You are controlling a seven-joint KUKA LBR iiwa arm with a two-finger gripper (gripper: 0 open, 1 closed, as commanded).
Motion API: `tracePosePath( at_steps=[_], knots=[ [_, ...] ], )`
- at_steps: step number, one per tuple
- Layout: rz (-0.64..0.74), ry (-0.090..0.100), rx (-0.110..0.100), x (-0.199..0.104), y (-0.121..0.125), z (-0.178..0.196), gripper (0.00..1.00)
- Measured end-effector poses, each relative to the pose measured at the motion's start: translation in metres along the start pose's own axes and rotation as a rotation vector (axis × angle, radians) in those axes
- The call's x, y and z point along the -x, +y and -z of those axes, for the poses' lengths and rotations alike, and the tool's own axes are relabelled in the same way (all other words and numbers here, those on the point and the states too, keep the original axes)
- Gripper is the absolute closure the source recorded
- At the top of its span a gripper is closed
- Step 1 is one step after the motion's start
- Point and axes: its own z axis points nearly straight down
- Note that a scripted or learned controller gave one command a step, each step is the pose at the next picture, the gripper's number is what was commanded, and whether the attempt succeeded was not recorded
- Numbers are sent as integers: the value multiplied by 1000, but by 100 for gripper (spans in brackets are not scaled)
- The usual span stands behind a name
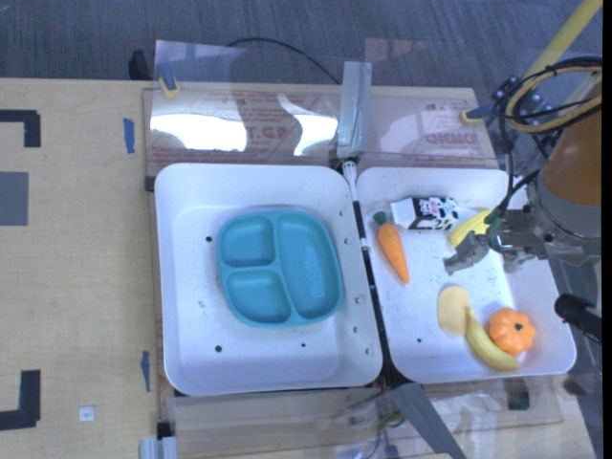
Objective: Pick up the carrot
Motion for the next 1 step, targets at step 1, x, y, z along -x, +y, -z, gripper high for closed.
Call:
tracePosePath(
  at_steps=[1],
  knots=[
    [209, 0, -4, 13, -21, -97, 0]
  ],
)
